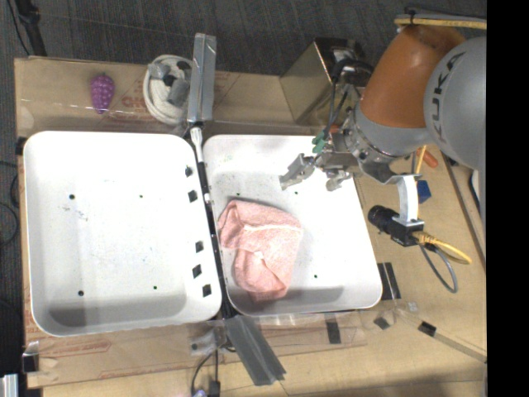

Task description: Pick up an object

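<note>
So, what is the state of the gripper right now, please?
Gripper: fingers open, holding nothing, above the right bin; the pink cloth lies apart from it.

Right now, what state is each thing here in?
pink cloth: crumpled in a heap, lying in the right bin, nothing touching it.
end effector: raised over the right bin's far side, holding nothing.
purple object: lying on the bench beyond the left bin.

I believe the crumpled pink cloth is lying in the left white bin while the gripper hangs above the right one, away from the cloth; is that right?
Not quite: the camera view shows the crumpled pink cloth lying in the right white bin, not the left one. The rest stands: the gripper hangs above that same right bin, near its far edge, apart from the cloth.
</note>
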You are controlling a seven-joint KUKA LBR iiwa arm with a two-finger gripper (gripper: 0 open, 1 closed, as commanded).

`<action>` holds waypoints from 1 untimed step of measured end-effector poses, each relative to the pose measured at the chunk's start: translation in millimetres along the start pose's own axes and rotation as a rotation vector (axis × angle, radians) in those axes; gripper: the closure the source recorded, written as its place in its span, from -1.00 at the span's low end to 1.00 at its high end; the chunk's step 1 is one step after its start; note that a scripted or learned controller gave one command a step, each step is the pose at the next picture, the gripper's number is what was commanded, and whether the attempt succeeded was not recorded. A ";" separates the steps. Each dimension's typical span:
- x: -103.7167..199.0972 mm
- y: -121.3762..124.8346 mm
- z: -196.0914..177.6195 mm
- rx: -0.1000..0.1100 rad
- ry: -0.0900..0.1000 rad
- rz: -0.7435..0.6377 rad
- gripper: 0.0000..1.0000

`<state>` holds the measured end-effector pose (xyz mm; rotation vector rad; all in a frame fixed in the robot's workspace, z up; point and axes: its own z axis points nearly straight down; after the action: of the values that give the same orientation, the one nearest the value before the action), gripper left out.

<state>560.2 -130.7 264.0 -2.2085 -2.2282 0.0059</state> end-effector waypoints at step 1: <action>-80.4 10.5 142.7 0.000 0.000 -0.099 -1.00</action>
<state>570.6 -211.0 121.2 -2.0953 -2.3342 0.0052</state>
